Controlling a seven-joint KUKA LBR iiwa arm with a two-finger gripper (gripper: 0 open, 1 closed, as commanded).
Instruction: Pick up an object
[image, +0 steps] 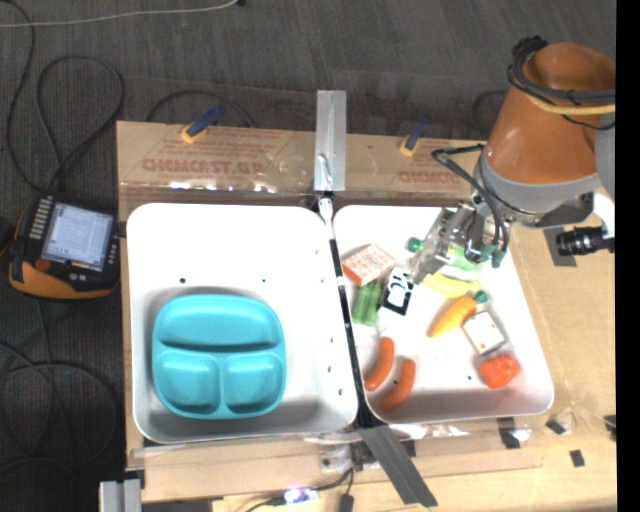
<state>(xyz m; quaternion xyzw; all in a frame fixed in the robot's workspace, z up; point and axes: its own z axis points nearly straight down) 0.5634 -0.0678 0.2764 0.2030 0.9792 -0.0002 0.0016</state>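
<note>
The shiny metal end effector (428, 256) hangs low over the right white plastic bin (530, 330) to reach the small toys, but I cannot tell its grip.

Cardboard sheet (230, 165) under the bins bore faint red lettering, mirrored or inverted and not legible. Handheld pendant (68, 245) at left had a lit screen, contents too small to read. No other text was readable.

Arm (545, 125) reaching from right, wrist angled down-left, jaws low
</note>
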